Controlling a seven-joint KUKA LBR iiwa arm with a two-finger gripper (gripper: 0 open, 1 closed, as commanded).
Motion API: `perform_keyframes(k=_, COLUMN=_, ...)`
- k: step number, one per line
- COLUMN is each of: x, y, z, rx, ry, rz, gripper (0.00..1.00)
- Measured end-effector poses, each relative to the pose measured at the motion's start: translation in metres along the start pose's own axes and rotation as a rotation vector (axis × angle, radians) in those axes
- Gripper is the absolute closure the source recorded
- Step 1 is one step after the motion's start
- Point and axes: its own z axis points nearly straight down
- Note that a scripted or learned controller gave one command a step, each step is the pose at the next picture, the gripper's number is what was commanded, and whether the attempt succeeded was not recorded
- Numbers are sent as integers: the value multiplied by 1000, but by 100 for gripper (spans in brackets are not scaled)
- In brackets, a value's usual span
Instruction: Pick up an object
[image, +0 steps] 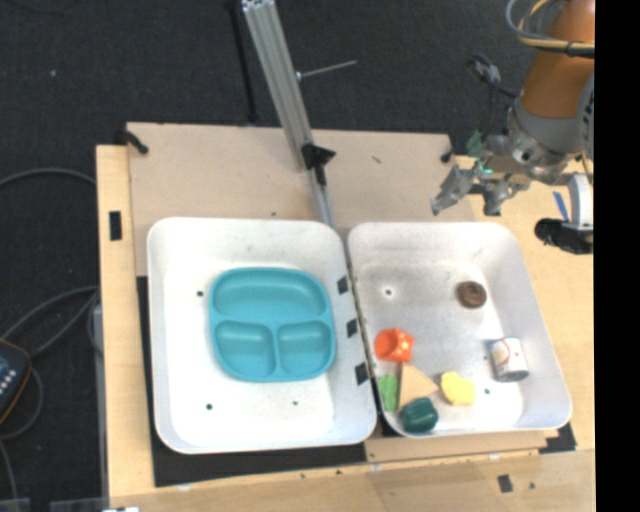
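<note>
My gripper (468, 195) hangs above the far edge of the right bin (430, 250), with its two fingers apart and nothing between them. In the right bin lie a brown round piece (471, 294), a small silver can (507, 358), an orange cup-like piece (393, 346), a yellow lump (458, 388), a tan wedge (416, 381) and a dark green piece (419, 414). All of them sit nearer the front than the gripper.
The left bin (180, 330) holds a teal divided plate (271, 323). A slanted metal pole (285, 90) rises from behind the seam between the bins. The arm's orange band (556, 80) is at the upper right.
</note>
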Motion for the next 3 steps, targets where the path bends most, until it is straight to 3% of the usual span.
perform_keyframes(k=1, x=0, y=0, z=0, rx=0, ry=-1, rz=0, gripper=0)
perform_keyframes(k=3, x=-11, y=1, z=90, rx=4, ry=-1, rz=4, gripper=0)
